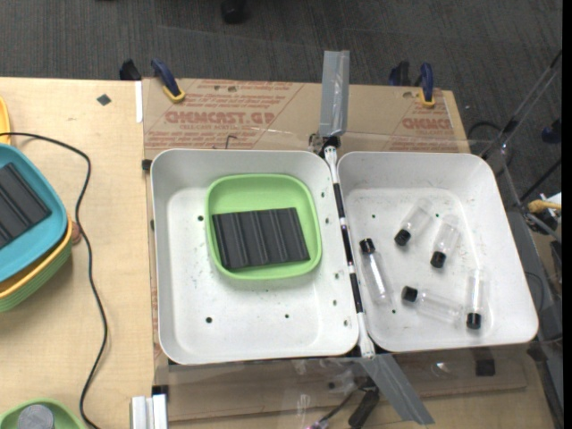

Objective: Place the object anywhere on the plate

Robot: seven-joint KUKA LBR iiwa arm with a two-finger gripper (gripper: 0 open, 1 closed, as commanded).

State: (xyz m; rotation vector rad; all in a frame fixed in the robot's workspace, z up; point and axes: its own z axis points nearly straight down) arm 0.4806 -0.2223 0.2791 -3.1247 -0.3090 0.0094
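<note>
A green square plate [220, 206] with a dark ribbed mat [261, 238] in it sits in the left white bin [179, 293], toward its back. Several clear tubes with black caps lie loose in the right white bin [500, 239]. One tube [374, 273] lies near that bin's left wall, another tube [413, 222] toward the middle, and a third tube [475, 300] near the front right corner.
Stacked blue and green containers [27, 231] stand on the wooden bench at the far left, with a black cable [89, 266] running past them. Brown cardboard [268, 110] held by clamps lies behind the bins. A grey divider strip [335, 96] rises between them.
</note>
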